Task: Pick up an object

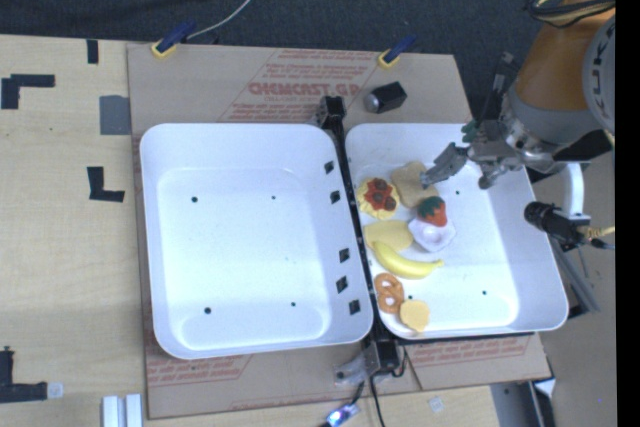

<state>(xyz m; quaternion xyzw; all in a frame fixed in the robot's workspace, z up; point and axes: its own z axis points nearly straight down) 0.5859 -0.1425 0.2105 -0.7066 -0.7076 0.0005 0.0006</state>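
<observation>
The right bin holds toy food bunched along its left side: a pizza slice, a tan bread piece, a strawberry on a white piece, a banana beside a yellow piece, a pretzel and a small orange piece. My gripper hangs over the bin's upper part, just right of the bread and above the strawberry. Its fingers stand open with nothing between them.
The left bin lies beside the right one, joined by a black clip strip. A black block sits on the cardboard behind the bins. The arm's orange band and body fill the upper right.
</observation>
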